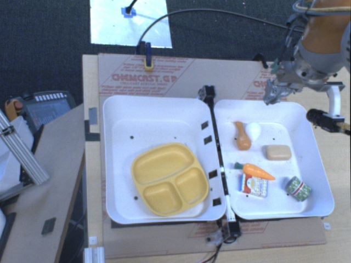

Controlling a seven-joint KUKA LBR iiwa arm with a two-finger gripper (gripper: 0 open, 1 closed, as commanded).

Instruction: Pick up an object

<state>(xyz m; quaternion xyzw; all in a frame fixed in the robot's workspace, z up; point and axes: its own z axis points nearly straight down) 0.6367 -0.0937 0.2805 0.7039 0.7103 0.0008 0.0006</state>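
Gripper poised above right bin, grasp pending

Gripper [272, 96] hovers at the upper right of the frame, over the right bin [318, 147] back rim; whether its jaws are parted or closed, I cannot tell. Toy carrot [258, 171] lies mid-bin, beside a small carton [253, 186]. It looks light, stiff and smooth: pinch across its thick orange middle.
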